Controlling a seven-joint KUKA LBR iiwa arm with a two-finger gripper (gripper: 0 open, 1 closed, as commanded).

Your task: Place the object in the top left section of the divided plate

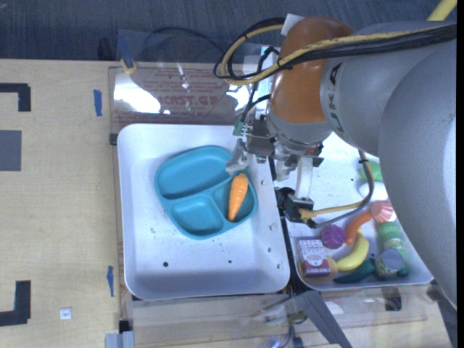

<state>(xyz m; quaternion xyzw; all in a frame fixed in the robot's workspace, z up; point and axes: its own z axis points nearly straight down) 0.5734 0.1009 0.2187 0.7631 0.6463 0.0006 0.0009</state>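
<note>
Blue divided plate (190,174) sitting flat in the left white bin, three sections: one big kidney-shaped one and two smaller ones. Just left of and below the gripper (243,164), near edge tucked right under it. Orange toy carrot (237,196) lying lengthwise in the small section closest to the gripper, directly beneath the tool, fat end toward it and pointy tip aimed away. Can't tell if carrot and fingers actually touch.
</note>
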